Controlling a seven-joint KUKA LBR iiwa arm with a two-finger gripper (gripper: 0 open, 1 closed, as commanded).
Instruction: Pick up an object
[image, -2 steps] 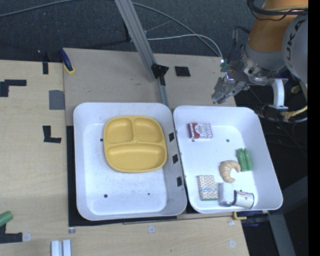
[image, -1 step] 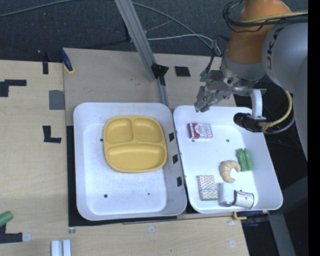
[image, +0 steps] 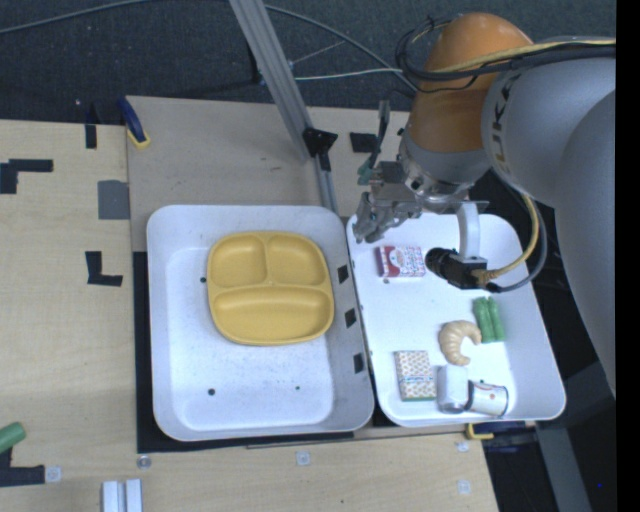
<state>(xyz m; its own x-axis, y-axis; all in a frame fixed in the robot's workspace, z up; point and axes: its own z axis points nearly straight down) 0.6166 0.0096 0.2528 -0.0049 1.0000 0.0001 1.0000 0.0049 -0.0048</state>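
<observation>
My gripper (image: 368, 224) hangs over the far left corner of the right bin (image: 530, 385), just left of and above a small red and white packet (image: 400, 262). Nothing shows in its grasp. Further toward the front of that bin lie a tan croissant (image: 458, 341), a green piece (image: 488, 320), a small patterned box (image: 413, 373) and a white cup on its side (image: 473, 397).
The left bin (image: 180, 390) holds a yellow divided plate (image: 270, 287). A grey metal post (image: 285, 85) rises behind the bins near the gripper. A black cable part (image: 455, 267) hangs from the wrist beside the packet. The wooden bench (image: 70, 330) lies to the left.
</observation>
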